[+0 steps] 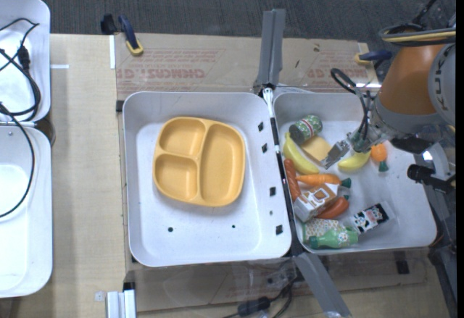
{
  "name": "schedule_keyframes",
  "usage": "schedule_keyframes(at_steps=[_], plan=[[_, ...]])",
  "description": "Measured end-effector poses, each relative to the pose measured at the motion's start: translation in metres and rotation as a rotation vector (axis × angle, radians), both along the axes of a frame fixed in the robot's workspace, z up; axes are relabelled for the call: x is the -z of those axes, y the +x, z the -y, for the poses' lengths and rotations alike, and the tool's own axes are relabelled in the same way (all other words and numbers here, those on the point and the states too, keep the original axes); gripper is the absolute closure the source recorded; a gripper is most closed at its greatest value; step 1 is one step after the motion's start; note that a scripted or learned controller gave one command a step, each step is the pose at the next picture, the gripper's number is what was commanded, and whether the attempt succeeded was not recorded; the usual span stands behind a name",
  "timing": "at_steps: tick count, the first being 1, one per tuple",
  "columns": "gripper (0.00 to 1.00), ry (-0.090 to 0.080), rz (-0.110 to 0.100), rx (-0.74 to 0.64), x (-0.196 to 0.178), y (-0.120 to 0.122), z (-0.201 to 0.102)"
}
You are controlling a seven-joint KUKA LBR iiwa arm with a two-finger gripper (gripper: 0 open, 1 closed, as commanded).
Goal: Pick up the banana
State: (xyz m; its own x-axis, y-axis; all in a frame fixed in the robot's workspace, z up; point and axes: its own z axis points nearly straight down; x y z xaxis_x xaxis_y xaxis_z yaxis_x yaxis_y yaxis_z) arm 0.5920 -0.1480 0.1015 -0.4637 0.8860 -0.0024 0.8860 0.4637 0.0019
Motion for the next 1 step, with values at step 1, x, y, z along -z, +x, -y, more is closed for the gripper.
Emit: schedule_keyframes(at_steps=[1], plan=[[0.00,0.000,-0.001,0.011,0.0092,-0.0428,0.0188]])
